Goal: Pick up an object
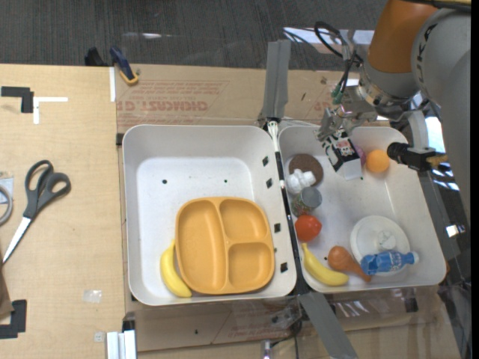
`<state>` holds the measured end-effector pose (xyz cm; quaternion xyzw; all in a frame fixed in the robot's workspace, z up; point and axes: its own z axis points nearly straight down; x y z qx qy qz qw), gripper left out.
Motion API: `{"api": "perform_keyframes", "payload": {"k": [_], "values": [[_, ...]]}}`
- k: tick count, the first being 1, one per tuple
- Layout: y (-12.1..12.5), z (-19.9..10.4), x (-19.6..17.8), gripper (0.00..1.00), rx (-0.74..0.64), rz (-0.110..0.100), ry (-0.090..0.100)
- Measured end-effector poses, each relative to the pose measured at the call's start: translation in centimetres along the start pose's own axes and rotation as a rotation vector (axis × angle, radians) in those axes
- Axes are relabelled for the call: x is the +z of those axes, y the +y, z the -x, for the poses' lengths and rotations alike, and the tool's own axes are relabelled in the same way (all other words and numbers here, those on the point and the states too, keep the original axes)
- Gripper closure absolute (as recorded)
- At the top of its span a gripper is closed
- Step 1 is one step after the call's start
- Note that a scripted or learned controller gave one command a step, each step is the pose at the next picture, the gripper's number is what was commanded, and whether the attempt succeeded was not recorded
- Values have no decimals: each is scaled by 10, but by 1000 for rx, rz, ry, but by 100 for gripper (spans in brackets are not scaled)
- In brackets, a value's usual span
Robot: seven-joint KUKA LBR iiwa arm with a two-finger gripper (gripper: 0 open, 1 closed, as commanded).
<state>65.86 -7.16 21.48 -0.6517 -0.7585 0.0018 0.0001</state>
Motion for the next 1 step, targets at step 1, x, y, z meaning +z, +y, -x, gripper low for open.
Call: {"api": "perform_keyframes", "payload": {"k": [1], "values": [[6,-38,-24,100,175,1,0]]}}
